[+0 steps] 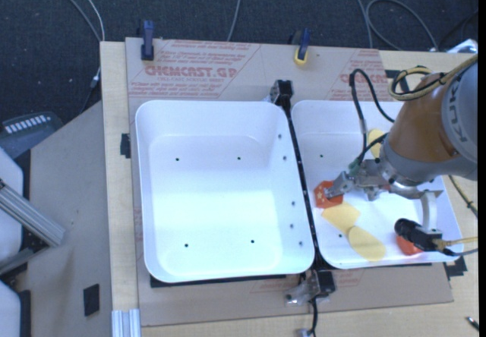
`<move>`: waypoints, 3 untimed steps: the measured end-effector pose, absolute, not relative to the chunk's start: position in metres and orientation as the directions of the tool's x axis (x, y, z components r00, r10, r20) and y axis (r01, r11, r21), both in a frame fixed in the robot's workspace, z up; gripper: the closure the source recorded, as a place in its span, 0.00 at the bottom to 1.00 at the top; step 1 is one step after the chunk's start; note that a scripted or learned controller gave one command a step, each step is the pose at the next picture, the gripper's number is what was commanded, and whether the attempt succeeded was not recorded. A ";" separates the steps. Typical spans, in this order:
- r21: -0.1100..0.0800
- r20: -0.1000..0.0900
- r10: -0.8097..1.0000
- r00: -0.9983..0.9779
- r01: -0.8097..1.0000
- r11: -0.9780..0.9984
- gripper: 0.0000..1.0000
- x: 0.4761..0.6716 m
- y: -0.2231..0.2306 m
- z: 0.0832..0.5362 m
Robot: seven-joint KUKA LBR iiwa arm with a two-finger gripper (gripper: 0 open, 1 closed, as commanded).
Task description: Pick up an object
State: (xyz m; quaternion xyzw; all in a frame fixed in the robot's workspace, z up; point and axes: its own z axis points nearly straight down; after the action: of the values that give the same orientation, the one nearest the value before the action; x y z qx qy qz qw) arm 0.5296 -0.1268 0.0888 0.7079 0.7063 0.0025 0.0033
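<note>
I'm seeing a front yellow slice [366, 243] lying nearest in the right bin [330, 127], with a second yellow slice [340, 215] just behind it. Next back, a red piece [324, 193] is sitting by the bin's left wall. The gripper [343, 185] is hanging low right beside it, maybe touching. I'm not able to tell whether it's clamped or released. Nothing is looking lifted, so I'm judging the grasp and the raise as not yet done.

Dark grey carpeted floor [61, 62], crossed by thin pale cables [91, 13] at the far side. Pale wooden bench board [114, 176], held at its far edge by a blue clamp [146, 38] and a yellow clamp [302, 48].
</note>
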 end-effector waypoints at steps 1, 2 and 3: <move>0.013 -0.003 1.000 0.001 1.000 -0.001 0.00 0.508 -0.149 0.241; -0.007 0.002 1.000 -0.003 1.000 0.003 0.00 0.512 -0.110 0.080; 0.003 -0.001 1.000 0.001 1.000 -0.001 1.00 0.514 -0.112 0.096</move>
State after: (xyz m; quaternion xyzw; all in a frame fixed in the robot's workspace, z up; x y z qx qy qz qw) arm 0.5143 -0.1122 0.0964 0.7074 0.7068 0.0008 0.0016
